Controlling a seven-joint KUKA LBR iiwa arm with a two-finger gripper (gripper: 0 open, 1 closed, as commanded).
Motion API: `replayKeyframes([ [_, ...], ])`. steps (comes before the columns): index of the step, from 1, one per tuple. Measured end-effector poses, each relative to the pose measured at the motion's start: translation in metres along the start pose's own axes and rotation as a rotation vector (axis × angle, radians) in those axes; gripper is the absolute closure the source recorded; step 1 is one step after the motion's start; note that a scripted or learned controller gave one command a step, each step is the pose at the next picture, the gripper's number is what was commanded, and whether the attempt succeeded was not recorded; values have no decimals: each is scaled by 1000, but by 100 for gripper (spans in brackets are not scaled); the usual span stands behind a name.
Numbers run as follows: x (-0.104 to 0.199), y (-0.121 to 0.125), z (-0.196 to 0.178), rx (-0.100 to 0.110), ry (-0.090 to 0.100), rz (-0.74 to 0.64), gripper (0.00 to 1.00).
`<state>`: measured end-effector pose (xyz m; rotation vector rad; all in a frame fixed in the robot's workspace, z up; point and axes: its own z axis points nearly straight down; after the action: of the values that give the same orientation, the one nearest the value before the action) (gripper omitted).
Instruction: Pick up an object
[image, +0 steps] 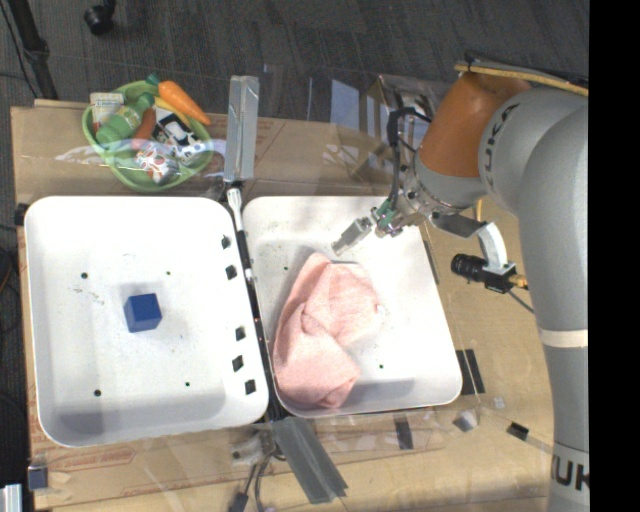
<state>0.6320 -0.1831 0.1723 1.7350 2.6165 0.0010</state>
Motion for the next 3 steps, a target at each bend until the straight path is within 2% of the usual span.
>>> replayKeyframes([
  [1,1,2,-10,-1,0,-7,100],
  [2,-33,14,-22,0,0,-96,100],
  [3,-33,14,-22,0,0,-97,0],
])
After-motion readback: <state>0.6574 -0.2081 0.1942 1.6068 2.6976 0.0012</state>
